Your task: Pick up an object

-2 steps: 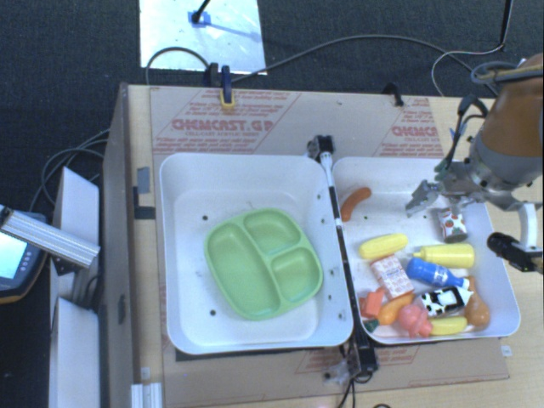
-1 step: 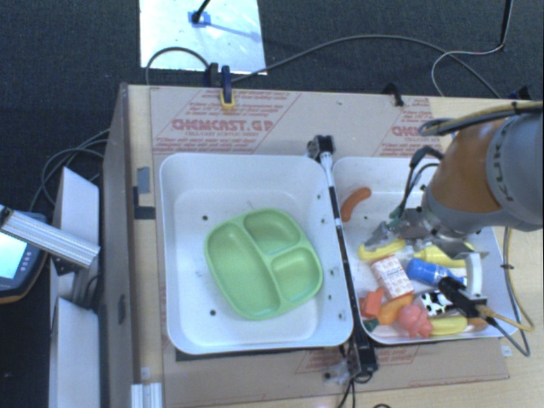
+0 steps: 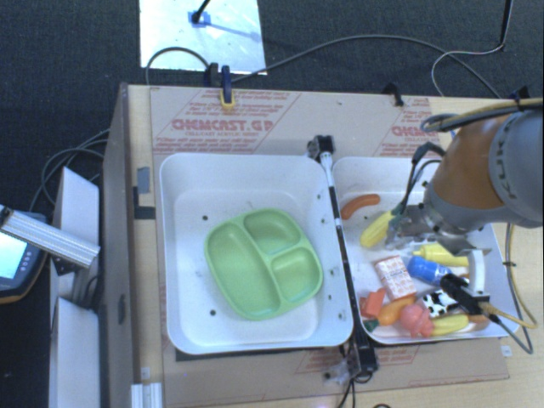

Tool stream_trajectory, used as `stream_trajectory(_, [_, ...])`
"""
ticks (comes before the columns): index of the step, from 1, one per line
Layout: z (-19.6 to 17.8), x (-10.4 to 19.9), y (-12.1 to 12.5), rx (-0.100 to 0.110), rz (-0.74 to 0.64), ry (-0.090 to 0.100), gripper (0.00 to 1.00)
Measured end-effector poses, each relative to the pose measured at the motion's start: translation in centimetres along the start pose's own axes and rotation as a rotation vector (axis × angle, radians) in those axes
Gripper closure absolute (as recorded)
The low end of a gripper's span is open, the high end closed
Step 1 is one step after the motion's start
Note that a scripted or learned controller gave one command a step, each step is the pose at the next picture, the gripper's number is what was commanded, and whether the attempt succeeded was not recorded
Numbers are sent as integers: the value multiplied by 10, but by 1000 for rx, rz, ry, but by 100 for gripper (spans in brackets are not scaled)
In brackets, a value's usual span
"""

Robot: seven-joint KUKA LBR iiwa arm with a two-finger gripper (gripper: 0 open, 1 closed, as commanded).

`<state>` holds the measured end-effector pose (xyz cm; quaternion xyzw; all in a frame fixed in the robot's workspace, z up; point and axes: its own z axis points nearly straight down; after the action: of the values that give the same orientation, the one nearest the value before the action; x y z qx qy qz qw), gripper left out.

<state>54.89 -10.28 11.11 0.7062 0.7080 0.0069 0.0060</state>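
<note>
Nothing lifted yet; gripper (image 3: 399, 225) low in right bin (image 3: 489, 328) just beside yellow toy (image 3: 375, 229), grip state impossible to tell; other toys heaped below; green tray (image 3: 263, 262) in left bin (image 3: 191, 253).

The arm (image 3: 501, 172) is a thick rounded grey cylinder with a broad orange band above the wrist. Thin black cables loop along its side, running toward the dark metal tool (image 3: 399, 228).
</note>
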Motion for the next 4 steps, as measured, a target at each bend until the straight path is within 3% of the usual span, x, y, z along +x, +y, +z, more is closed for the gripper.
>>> stream_trajectory(1, [0, 0, 0, 1, 0, 0, 0])
stream_trajectory(2, [-10, 0, 1, -2, -1, 0, 100])
stream_trajectory(3, [-10, 0, 1, -1, -1, 0, 0])
stream_trajectory(4, [27, 10, 3, 18, 0, -1, 0])
